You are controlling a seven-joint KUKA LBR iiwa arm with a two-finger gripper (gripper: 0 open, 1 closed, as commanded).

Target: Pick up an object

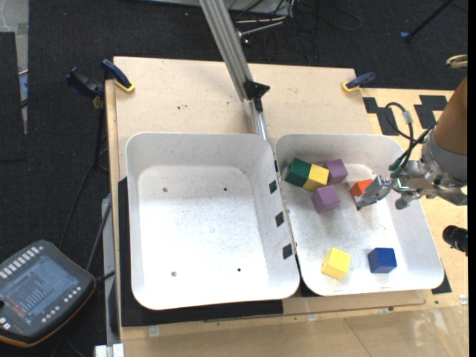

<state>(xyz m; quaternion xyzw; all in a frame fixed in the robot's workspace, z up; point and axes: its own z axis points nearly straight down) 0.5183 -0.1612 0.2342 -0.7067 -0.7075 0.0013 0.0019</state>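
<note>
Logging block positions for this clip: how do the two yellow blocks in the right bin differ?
The upper yellow block sits in a cluster, pressed between a green block and a purple block; the lower yellow block stands alone toward the bin's near edge, with a blue block apart beside it. The upper one lies closer to the divider between the bins. Both are similar yellow cubes resting on the floor of the right bin, untouched by the gripper.
</note>
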